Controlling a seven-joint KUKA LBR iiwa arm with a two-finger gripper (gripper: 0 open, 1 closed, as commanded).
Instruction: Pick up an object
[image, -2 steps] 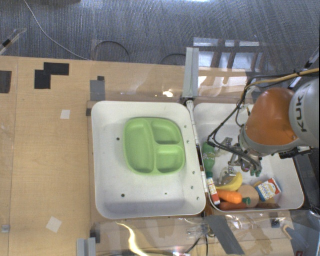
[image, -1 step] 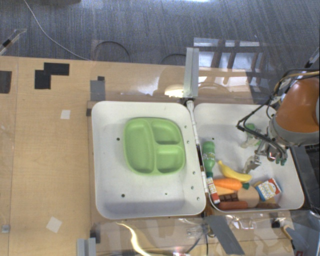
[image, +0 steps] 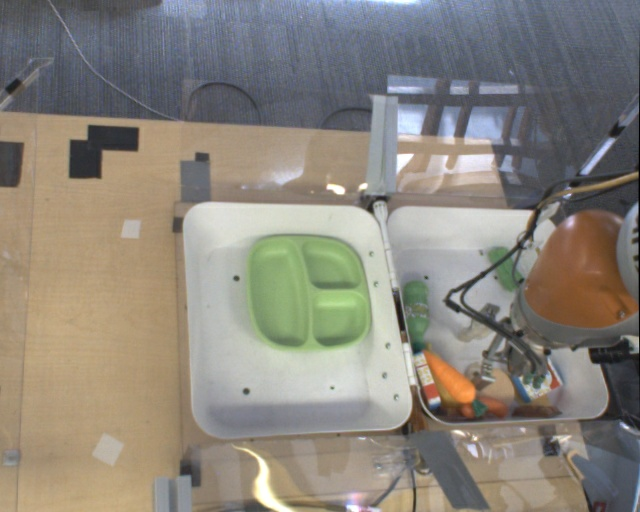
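The claw hangs low in the right bin, just right of the carrot, w/ the carrot lying by the bin's near-left corner. Claw open or closed: cannot tell. Green tray lies in left bin.

Robotics lab, test cell. Plywood desk with black marker patches and grey clamps far left of the hand. Two white bins fixed side by side, metal divider bar up beyond the hand. Loose cable across grey carpet past the desk. Clear guard panel above the right bin.
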